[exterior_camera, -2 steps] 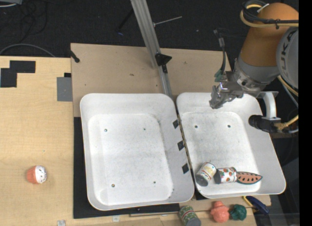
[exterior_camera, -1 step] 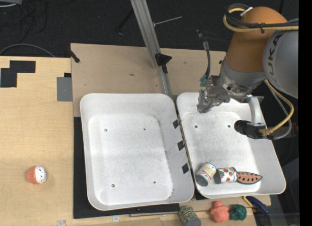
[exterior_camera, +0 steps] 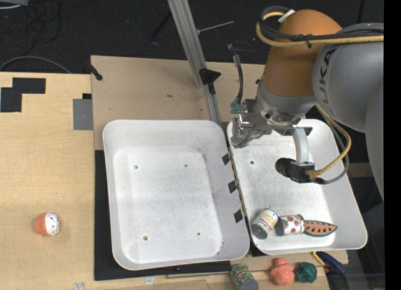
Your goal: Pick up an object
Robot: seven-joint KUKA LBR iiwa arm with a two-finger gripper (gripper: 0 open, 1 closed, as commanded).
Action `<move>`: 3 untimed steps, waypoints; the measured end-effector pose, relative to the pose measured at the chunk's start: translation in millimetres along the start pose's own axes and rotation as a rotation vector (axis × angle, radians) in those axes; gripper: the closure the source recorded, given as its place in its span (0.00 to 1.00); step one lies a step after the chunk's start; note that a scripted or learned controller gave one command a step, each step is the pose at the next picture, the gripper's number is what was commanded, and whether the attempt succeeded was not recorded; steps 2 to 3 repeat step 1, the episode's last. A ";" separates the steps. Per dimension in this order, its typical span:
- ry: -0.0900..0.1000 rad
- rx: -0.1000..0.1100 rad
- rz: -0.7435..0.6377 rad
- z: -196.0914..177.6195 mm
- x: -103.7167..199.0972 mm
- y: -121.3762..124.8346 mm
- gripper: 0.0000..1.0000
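— Where's the arm (exterior_camera: 326, 63) now?

— Reaching in over the right bin (exterior_camera: 351, 220), its orange band bulging above the wrist. The gripper (exterior_camera: 241, 133) hangs low at that bin's upper left corner, close to the divider between the bins. Whether it's open or closed, I can't tell from here.

— And the objects?

— Along the right bin's near edge: a small can (exterior_camera: 265, 222) on its side, a spotted cylinder (exterior_camera: 290, 225) touching it, then a watermelon slice (exterior_camera: 318, 227). They lie well apart from the gripper.

— The left bin (exterior_camera: 113, 157)?

— White, beside the right bin.
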State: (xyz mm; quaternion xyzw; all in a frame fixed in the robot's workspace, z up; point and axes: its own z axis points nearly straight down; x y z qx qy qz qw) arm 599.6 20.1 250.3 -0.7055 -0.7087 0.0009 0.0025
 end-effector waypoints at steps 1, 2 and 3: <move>-0.001 0.002 0.001 21.3 45.2 -1.0 1.00; -0.001 0.002 0.001 21.3 45.2 -1.0 1.00; -0.001 0.002 0.001 21.3 45.2 -1.0 1.00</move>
